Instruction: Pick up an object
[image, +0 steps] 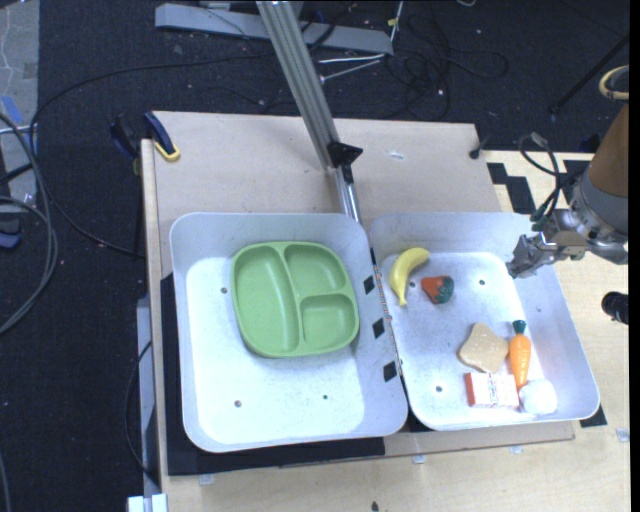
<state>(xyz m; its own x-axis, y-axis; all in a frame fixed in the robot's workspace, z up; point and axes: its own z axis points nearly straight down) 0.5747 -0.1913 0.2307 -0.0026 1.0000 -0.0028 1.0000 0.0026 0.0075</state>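
The candidate objects lie in the right bin (560, 300). A banana (405, 270) rests near the bin's upper left, curved, with a strawberry (437, 289) just beside it on the right. Lower in the bin, a slice of bread (484, 349) lies next to a carrot (519, 354), whose green top points up the frame. Below these sit a small red-and-white carton (490, 390) and a white egg-like item (540, 397), the two touching or nearly so.

The gripper (522, 258) hangs at the right bin's upper right edge, well apart from every object; nothing lies between its fingers. Whether the jaws stand apart or together cannot be told from this view. The arm (605, 190) enters from the right.

The left bin (200, 390) holds a green divided plate (296, 298) with three compartments, lying flat in its upper half. Both bins rest on the wooden bench (250, 160).
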